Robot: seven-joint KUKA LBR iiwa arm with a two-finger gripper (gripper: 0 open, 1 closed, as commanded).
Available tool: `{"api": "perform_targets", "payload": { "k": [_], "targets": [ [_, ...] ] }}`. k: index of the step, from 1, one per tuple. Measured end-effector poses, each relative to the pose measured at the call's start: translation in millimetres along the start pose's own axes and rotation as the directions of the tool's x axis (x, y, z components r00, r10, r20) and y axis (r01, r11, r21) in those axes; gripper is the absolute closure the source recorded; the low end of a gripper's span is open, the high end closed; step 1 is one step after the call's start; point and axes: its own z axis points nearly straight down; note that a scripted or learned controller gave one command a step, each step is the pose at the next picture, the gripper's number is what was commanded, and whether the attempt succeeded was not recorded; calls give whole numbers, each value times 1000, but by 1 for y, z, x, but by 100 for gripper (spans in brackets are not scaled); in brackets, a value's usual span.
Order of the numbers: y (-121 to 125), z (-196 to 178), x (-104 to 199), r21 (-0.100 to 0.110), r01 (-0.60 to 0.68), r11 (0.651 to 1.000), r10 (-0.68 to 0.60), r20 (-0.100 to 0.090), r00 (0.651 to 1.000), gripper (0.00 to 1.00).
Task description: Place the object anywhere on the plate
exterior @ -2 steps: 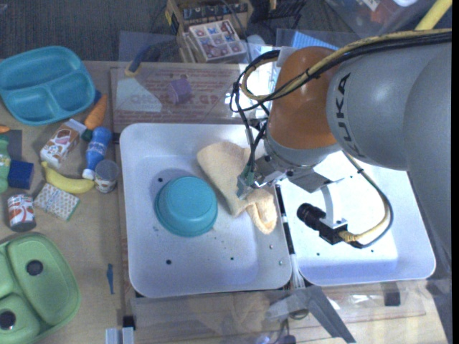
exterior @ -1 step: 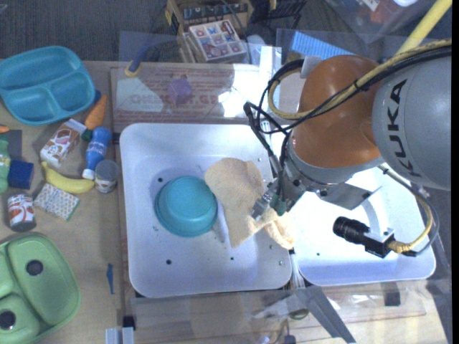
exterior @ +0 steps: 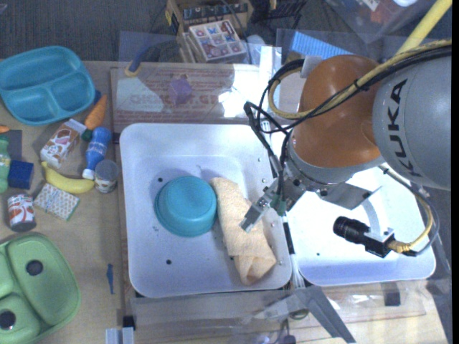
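The end effector [exterior: 257, 213] hangs low over the left bin [exterior: 143, 145], its thin grey tip just above or touching a tan folded cloth [exterior: 242, 239]; whether its fingers are spread or closed cannot be made out. The cloth lies lengthwise along the bin's right side, its lower end near the front right corner. A round blue plate [exterior: 186, 206], bowl-like, sits left of the cloth, its rim touching the cloth's upper left edge. Bare white floor lies behind and in front of the plate. The grey and orange arm [exterior: 344, 120] covers much of the right bin [exterior: 423, 267]. Toys and trays rest on the counter [exterior: 100, 221] at left.
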Motion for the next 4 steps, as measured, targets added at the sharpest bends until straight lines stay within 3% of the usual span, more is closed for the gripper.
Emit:
{"api": "perform_targets", "payload": {
  "k": [1,2,3,4],
  "targets": [
    [1,-8,-2,0,-1,1000,1,1,1000,100],
    [-50,65,-40,-2,347,938,-347,2,938,100],
    [-32,-87,-22,-3,682,731,-682,9,731,100],
    [-30,-97,-24,-6,680,733,-680,15,733,100]
  ]
}}
